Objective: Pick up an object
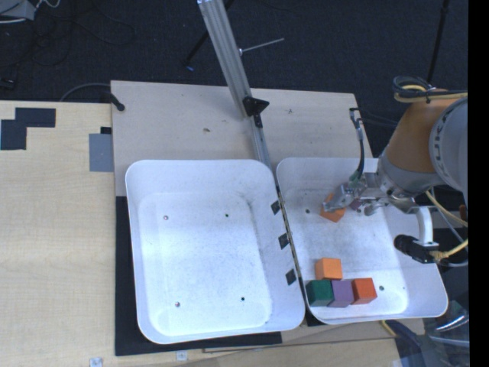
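Right bin [397,297]: tool [341,202] sitting at an orange block [332,213], grip state unclear. Orange cube [329,268], green [319,292], purple [341,292] and red-orange [364,290] cubes lying near the front wall.

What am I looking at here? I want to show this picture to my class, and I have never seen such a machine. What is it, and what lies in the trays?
This is one photo from a camera fixed above a bench, looking down at a slant. The grey and orange shape on the right is a robot arm. At its end is a two-finger gripper, its "hand". Two shallow white bins sit side by side: the left bin and the right bin. Near the right bin's front edge lie four blocks: an orange block, a green block, a purple block and a red-orange block. The gripper is low over a fifth orange piece; whether it grips it, I cannot tell.
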Tool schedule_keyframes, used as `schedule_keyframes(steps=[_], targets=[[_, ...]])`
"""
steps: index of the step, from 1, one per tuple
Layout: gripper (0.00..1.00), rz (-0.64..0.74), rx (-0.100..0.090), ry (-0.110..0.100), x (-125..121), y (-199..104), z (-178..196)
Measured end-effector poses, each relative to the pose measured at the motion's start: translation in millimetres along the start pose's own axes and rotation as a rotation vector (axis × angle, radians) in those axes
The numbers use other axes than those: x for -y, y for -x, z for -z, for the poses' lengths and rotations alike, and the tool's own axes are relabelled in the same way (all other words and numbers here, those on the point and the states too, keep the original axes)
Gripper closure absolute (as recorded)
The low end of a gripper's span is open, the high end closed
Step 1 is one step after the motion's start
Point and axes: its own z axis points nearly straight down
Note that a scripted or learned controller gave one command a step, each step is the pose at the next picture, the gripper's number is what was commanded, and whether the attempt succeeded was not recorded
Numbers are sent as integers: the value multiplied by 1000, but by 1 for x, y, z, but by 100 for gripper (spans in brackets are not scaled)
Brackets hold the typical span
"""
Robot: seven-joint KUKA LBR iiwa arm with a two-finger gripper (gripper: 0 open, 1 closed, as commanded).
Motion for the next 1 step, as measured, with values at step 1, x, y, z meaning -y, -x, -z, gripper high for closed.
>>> schedule_keyframes(steps=[1], targets=[[0,1,-3,0,-11,-5,-1]])
